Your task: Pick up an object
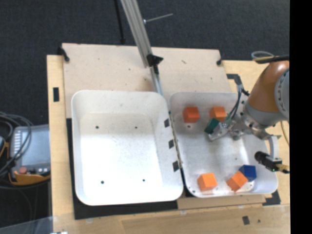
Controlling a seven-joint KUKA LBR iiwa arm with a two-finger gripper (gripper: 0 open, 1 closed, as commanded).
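Lower right of frame, near edge of the right bin point(195, 189): three blocks in a loose row. Orange block point(207, 181) at lower middle, a second orange block point(237, 181) to its right, blue block point(248, 171) touching that one's upper right corner. All well apart from the gripper, toward the frame's bottom.

Middle right: gripper point(218, 132) low over the bin, reaching leftward from the grey-and-orange arm point(267, 94) at the right edge. Green block point(211, 126) right at the fingertip end, just left of the metal parts and seemingly touching them. Impossible to tell whether the fingers sit around it or merely beside it; spread of the fingers not readable either, so no claim of a hold.

Deciding relation: green block lying immediately left and slightly up from the gripper tip, tilted, long side running roughly upper right to lower left. Nearest candidate by far, judging by position.

Further up in the same bin: orange block point(218, 112) just above and right of the green one, near the wrist cabling; another orange block point(191, 114) to its left, apart from both.

Left bin point(122, 99) across the divide, well away from the gripper.
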